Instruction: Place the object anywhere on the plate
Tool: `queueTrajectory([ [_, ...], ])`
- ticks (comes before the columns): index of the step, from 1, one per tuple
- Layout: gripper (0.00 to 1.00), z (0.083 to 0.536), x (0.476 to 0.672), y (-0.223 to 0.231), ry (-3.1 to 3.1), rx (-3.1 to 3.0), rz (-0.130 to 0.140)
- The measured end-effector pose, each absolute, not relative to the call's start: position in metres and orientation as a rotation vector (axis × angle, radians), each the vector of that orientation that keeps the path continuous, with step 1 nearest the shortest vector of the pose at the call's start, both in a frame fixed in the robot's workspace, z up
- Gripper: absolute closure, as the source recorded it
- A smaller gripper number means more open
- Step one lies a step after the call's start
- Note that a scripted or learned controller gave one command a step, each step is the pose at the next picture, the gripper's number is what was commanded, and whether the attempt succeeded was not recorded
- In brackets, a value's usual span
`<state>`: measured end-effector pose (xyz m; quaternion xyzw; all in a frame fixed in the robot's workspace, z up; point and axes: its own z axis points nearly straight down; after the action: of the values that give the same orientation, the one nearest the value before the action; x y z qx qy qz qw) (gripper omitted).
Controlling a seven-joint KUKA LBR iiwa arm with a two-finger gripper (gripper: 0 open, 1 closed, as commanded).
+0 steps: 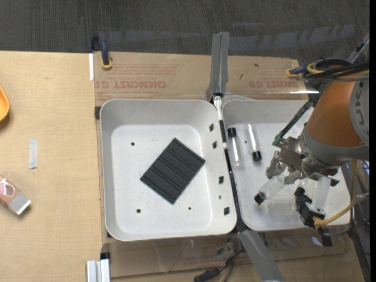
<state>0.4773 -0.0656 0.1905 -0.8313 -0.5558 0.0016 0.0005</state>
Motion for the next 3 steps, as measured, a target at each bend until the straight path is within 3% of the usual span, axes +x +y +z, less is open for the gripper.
queueTrajectory([
  [1,1.0,0.21,0.548,-0.008,-1.765,-2.598,0.009],
  [2,1.0,0.214,0.595,0.041,-1.694,-2.646,0.008],
  [3,0.0,0.214,0.595,0.042,-1.694,-2.646,0.008],
])
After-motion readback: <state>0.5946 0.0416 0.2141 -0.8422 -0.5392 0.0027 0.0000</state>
